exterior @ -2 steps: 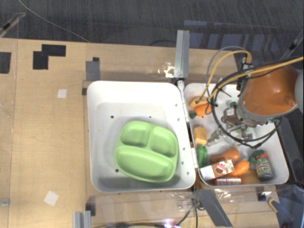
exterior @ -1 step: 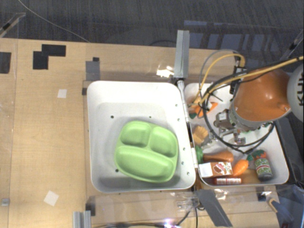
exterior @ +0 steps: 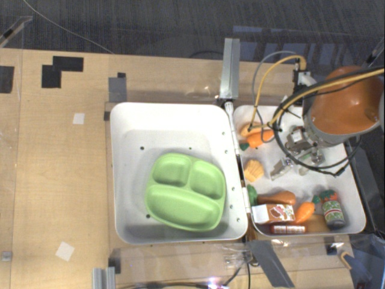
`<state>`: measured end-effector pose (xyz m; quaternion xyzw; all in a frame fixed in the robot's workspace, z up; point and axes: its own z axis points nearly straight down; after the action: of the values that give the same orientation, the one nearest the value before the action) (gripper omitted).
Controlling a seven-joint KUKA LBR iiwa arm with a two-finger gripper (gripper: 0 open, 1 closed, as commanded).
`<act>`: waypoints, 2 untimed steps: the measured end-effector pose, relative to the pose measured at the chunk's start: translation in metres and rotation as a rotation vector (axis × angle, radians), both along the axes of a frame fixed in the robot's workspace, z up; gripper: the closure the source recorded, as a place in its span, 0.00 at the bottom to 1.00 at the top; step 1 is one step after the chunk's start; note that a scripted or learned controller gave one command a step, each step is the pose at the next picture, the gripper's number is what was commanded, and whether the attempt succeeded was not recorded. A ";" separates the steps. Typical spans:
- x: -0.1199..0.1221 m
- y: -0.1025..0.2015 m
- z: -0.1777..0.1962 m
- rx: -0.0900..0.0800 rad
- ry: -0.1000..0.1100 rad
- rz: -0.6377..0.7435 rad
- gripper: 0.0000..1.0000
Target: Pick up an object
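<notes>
Bottle (exterior: 332,212) and small carrot (exterior: 305,210) just below the gripper (exterior: 296,159), sausage (exterior: 277,197) and brown packet (exterior: 275,213) lower left of it, gripper grasp state unclear, orange toy (exterior: 257,138) upper left, green plate (exterior: 186,191) far left in the other bin (exterior: 129,137).

Even, fairly bright overhead light. The left bin (exterior: 171,116) glares near-white along its rim, with a soft shadow around the green divided plate (exterior: 185,191). The orange wrist band (exterior: 349,104) at the right edge looks slightly blurred; small items are soft, low-resolution.
</notes>
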<state>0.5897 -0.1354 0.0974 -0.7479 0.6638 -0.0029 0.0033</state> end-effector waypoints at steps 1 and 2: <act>-0.026 0.023 -0.006 -0.002 -0.009 -0.005 0.00; -0.088 0.042 -0.004 0.000 -0.023 -0.050 0.00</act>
<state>0.5016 -0.0937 0.0933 -0.7308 0.6824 -0.0116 0.0109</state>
